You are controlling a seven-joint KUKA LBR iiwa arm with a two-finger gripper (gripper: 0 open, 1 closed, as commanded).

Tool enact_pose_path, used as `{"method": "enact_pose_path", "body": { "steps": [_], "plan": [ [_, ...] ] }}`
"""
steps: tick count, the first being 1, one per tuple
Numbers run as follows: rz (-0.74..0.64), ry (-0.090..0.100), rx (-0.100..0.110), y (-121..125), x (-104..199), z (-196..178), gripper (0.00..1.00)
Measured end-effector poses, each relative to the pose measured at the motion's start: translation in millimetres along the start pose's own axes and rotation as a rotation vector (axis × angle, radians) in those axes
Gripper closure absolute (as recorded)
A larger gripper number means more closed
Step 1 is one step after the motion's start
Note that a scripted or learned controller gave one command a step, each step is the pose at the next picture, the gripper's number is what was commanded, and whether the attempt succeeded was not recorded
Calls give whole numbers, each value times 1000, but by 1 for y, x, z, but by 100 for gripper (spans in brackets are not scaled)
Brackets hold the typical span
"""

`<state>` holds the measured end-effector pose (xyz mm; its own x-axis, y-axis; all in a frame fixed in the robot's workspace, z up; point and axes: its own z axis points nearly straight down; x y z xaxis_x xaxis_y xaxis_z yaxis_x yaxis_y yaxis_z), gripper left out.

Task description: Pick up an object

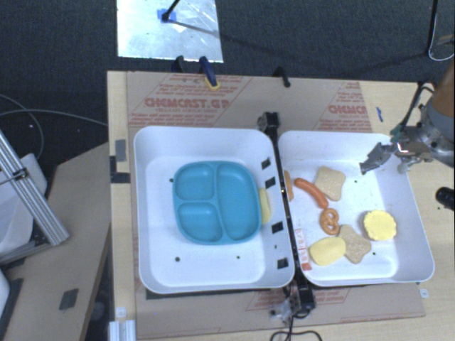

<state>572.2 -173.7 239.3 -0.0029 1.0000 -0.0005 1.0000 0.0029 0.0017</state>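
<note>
In the right bin (pixel 412 219) you see toy food: a sausage (pixel 311 190), a pretzel (pixel 329 221), two bread slices (pixel 330 182) (pixel 355 244), a yellow round (pixel 379 225) and a yellow lump (pixel 326 251). The gripper (pixel 377 158) hangs over the bin's far right corner; you cannot tell its jaw spread. The left bin (pixel 156 155) holds a blue divided tray (pixel 216 202). The cardboard (pixel 186 102) behind reads "CHEMCAST".
</note>
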Motion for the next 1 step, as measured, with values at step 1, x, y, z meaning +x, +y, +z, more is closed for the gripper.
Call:
{"method": "enact_pose_path", "body": {
  "steps": [1],
  "plan": [
    [7,3,16,-63,-34,139,0]
  ]
}}
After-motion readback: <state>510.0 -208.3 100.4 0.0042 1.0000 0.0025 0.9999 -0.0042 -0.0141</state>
